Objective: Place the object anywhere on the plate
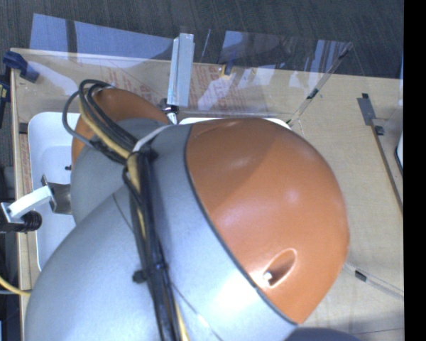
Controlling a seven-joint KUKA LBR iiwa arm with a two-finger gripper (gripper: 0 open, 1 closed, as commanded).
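The arm's big orange shell and grey body loom close under the camera and cover most of both bins. A second orange band of the arm lies over the left bin. Whatever lies in the bins beneath the arm is hidden. Of the left white bin only its left rim and a strip of floor stay uncovered. A thin sliver of the right bin's far rim peeks out above the orange shell.
Black and yellow cables run along the arm. A white clamp-like piece sticks out at the left bin's left edge. A clear screen and a metal post stand behind the bins. Bare wooden bench lies to the right.
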